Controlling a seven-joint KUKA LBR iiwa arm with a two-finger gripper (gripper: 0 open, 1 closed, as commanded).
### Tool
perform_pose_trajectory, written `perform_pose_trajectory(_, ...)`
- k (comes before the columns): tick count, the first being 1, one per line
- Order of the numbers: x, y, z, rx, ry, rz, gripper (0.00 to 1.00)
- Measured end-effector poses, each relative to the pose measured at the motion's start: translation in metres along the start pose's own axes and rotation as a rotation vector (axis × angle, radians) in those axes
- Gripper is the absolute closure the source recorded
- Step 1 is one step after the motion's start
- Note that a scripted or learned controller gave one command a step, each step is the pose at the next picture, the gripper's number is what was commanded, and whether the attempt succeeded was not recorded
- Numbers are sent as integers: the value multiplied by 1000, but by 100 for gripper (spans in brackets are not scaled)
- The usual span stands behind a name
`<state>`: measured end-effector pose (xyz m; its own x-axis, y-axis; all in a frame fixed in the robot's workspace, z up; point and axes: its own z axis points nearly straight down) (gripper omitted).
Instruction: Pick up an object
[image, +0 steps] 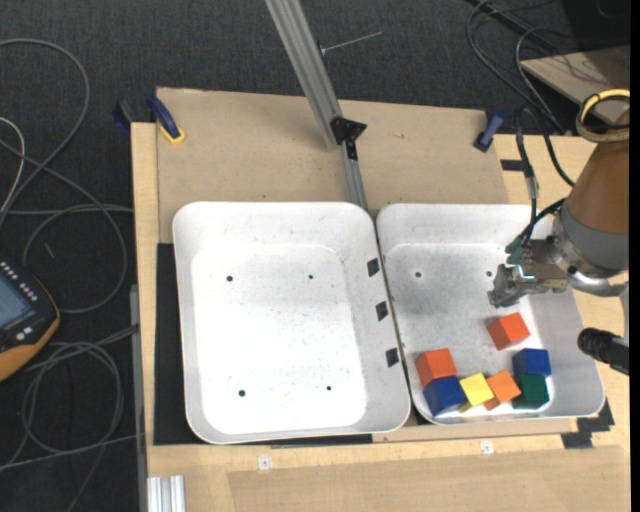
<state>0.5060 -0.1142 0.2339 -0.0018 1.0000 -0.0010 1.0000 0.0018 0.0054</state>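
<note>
An orange band tops the arm's (600, 215) grey wrist, ending in a metallic hand (505, 288).

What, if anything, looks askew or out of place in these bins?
Nothing is spilled or damaged. The blocks crowd the right bin's near corner, with one orange block lying apart and turned askew, just below the gripper.

Two bins sat side by side on the bench.
The blocks (480, 375) clustered in the right bin's (440, 240) near corner; the gripper (503, 292) hung just beyond them. The left bin (200, 240) lay alongside.
</note>
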Motion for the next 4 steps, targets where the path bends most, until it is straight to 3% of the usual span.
perform_pose_trajectory(4, 207, 73, 9, 4, 3, -5, 100)
